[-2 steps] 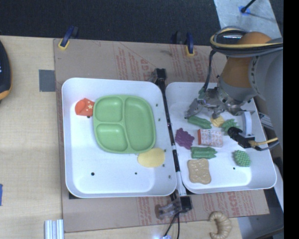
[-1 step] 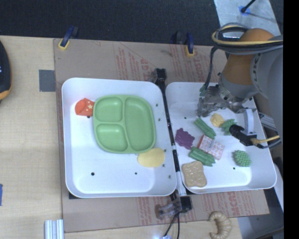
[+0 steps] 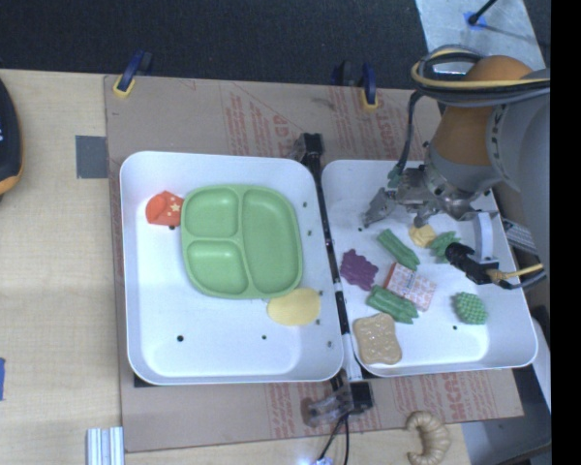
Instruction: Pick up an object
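My gripper hangs over the far left part of the right bin, open, with nothing between its fingers. Just in front of it lies a long green pod. A small yellow piece and a green piece sit to its right. Further forward are a purple grape bunch, a pink and white packet, a second green pod, a round green fruit and a slice of toast.
The left bin holds a green divided plate, a red piece at its left and a yellow lemon at its front. A ridge separates the bins. A tan object lies outside the bins, near the front edge.
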